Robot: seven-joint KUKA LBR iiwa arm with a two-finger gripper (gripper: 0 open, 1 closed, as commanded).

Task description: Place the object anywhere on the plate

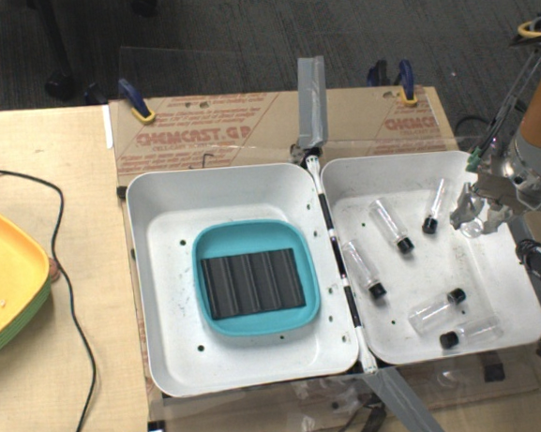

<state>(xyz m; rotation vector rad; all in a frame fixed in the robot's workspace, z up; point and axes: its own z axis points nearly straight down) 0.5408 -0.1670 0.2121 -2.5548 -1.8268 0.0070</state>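
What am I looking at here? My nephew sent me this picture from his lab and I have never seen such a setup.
This is one photo from a camera fixed above a workbench, looking down at a slant. Two shallow white bins sit side by side. The left bin holds a teal plate with a dark ribbed insert. The right bin holds several clear plastic tubes with black caps, for example one tube near the middle and another close to the divider. At the right edge, a grey and orange robot arm reaches in, and its gripper hangs over the right bin's far side. Something clear, perhaps a tube, shows at its tip, but I cannot tell whether it is actually held. The job is to move a tube onto the plate.
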